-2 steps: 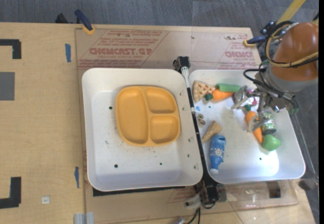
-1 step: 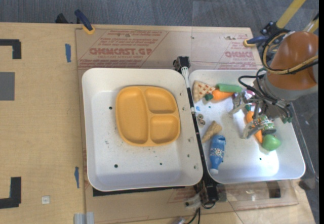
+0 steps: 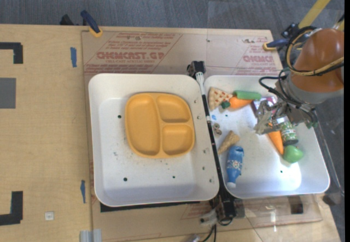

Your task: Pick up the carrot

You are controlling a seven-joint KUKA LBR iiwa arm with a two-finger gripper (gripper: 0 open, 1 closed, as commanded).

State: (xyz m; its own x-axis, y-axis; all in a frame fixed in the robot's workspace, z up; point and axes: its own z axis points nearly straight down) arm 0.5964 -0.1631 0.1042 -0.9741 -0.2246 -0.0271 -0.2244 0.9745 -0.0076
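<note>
Right bin (image 3: 314, 181): two carrots in view. One lies at the far left of the bin, orange body with green top (image 3: 240, 100), just beside the pizza slice toy (image 3: 220, 97). A second carrot (image 3: 276, 140) lies near the right wall, tip toward the near side, touching a green round toy (image 3: 293, 153) and partly under the hand.

Hand (image 3: 268, 118) sits low over the bin middle-right, just beside the second carrot's upper end. Cannot tell whether it is spread or pressed together: metal parts and cables blur together. No carrot visibly between its tips.

Progress: judged not yet picked. Both carrots rest on the bin floor. Grasp and lift remain.

Room: second carrot is crowded by the green toy and the right wall; approach from the left looks freer. The blue bottle (image 3: 234, 165) and cone (image 3: 228, 140) lie left, apart. Left bin (image 3: 104, 142) holds the yellow divided plate (image 3: 159, 124).
</note>
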